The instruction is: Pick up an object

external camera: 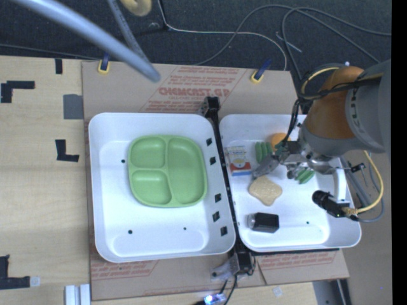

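Observation:
The right bin point(318, 234) holds several small objects. A beige bread-like piece point(265, 190) lies near its middle, with a black block point(263, 222) in front of it. A small white and red carton point(238, 157) and a green piece point(262, 151) lie at the bin's left side, and an orange ball point(278, 139) sits behind them. Another green piece point(304, 175) lies to the right. My gripper point(280, 169) hangs low over the bin just above the beige piece, open, with nothing between its fingers.
In the left bin point(108, 234) sits a green divided plate point(168, 171). A black divider rail point(219, 170) runs between the bins. Cables trail from the arm over the right bin's right rim, near a black fitting point(325, 202).

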Robot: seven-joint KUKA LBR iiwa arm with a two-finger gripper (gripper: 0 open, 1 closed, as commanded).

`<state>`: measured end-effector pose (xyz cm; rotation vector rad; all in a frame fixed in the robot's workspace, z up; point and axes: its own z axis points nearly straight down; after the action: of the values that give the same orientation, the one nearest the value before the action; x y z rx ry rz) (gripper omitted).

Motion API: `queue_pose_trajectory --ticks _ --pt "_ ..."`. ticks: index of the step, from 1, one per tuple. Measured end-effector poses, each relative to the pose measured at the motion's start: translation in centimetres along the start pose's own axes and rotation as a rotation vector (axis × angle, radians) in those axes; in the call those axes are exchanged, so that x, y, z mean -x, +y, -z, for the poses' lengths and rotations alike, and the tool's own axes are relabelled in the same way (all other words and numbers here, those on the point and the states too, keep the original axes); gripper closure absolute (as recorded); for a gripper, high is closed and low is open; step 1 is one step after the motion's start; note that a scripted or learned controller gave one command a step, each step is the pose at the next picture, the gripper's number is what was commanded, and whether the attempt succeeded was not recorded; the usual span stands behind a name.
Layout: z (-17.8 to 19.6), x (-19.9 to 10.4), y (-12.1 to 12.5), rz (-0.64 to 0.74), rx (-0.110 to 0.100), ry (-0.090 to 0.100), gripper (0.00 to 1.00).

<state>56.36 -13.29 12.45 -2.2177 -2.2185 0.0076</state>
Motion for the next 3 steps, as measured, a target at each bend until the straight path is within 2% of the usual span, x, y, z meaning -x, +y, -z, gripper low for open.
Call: queue_pose_trajectory --ticks 1,3 --pt "1.3 -0.1 0.1 0.002 0.004 0.000 1.00" --pt "12.9 1.4 0.7 0.001 0.013 -0.002 1.00"
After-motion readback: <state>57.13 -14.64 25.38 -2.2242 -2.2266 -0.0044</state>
